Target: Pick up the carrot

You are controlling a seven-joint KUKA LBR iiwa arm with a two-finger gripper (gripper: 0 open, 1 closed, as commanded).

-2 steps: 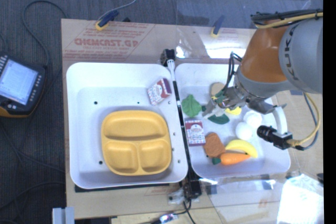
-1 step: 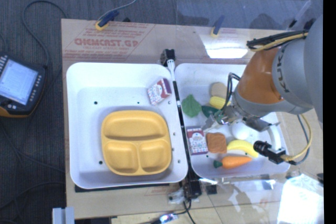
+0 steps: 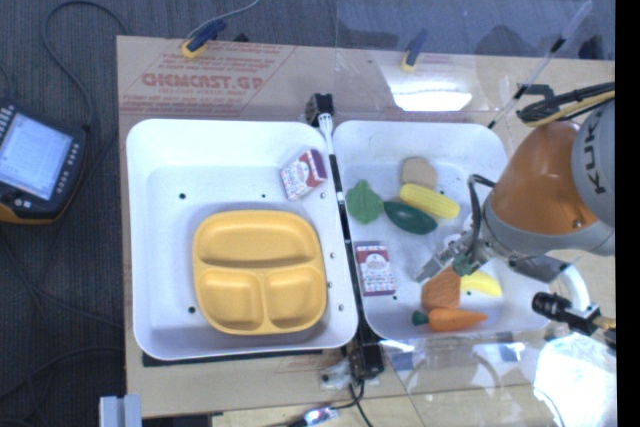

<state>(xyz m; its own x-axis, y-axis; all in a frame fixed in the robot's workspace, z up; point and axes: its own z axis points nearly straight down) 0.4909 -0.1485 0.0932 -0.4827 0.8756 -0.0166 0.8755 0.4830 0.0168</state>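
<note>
Two white bins sit side by side on the bench, and the carrot lies on its side in the right bin, close to that bin's near wall, with open floor to its left. The tool hangs just above it beside an orange-brown lump and a yellow piece, its fingers slightly apart with nothing between them. A yellow tray fills much of the left bin.
</note>
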